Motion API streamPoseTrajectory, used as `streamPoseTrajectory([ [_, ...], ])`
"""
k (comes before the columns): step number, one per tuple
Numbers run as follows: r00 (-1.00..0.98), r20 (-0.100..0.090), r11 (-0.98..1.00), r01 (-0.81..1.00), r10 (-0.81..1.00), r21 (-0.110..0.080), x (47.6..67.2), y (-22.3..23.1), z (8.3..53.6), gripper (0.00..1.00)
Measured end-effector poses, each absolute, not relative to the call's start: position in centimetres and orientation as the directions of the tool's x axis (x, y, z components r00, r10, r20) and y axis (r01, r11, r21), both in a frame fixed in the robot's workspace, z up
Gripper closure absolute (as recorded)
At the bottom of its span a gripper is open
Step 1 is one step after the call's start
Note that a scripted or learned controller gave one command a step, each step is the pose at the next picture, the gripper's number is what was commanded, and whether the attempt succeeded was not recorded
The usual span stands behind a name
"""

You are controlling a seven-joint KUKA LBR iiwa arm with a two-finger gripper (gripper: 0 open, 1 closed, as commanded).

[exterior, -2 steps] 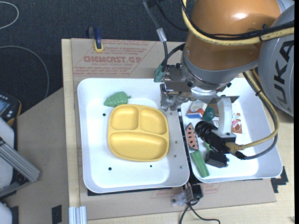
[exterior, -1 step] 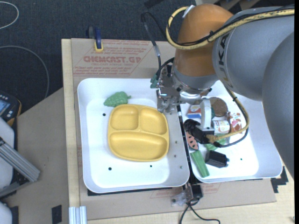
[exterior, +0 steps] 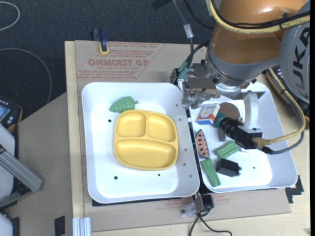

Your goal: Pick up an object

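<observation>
My gripper (exterior: 193, 97) hangs low over the upper left corner of the right bin (exterior: 275, 173), close to the wall between the two bins. Just right of it lies a small red, white and blue carton (exterior: 208, 113), with a brown disc (exterior: 231, 110) beside that. Lower in the same bin are a watermelon slice (exterior: 202, 144), a short green piece (exterior: 227, 149), a longer green stick (exterior: 210, 172) and a small black block (exterior: 228, 167). The arm's big orange and grey body hides the bin's top part.
The left bin (exterior: 96, 146) holds a yellow divided plate (exterior: 145, 139) and a green leafy toy (exterior: 122, 103) at its upper left. A black plug with a yellow cable (exterior: 241, 134) hangs across the right bin. A cardboard sheet (exterior: 118, 60) lies behind the bins.
</observation>
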State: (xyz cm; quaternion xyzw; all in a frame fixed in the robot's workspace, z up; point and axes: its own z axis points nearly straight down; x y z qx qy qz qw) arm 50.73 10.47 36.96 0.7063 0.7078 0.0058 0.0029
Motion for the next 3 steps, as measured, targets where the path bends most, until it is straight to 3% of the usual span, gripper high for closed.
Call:
streamPoseTrajectory([
  [1,-0.002,0.0,0.002,1.0,1.0,0.004,50.9,10.5,37.3,1.0],
  [2,-0.008,0.0,0.008,1.0,1.0,-0.011,47.6,17.3,30.9,1.0],
  [3,0.008,-0.002,-0.008,1.0,1.0,-0.005,47.9,10.3,30.2,1.0],
])
